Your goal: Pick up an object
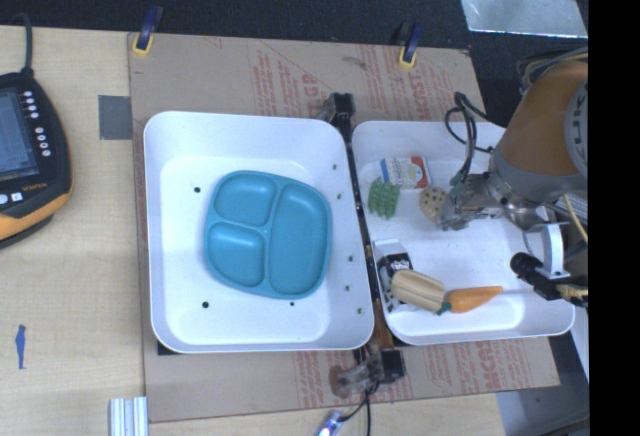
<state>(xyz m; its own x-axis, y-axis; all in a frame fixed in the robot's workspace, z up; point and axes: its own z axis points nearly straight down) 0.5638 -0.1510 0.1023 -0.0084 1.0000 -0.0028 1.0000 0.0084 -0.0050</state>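
- Camera view: small tan spotted piece (432,203) lies in the right bin (480,324), just left of the gripper (458,216).
- Can't tell the grip from here.
- Green toy (384,196) farther left; carrot (472,299) and wooden cylinder (417,289) below.

Arm (545,134) enters from 3 o'clock, grey body with orange band above wrist, bulky upper section sitting at upper right of frame. Wrist angles down toward 9 o'clock. Gripper (455,214) low, at the arm's 8 o'clock end, pointing down and leftward. Dark cables loop off wrist toward 11 o'clock.
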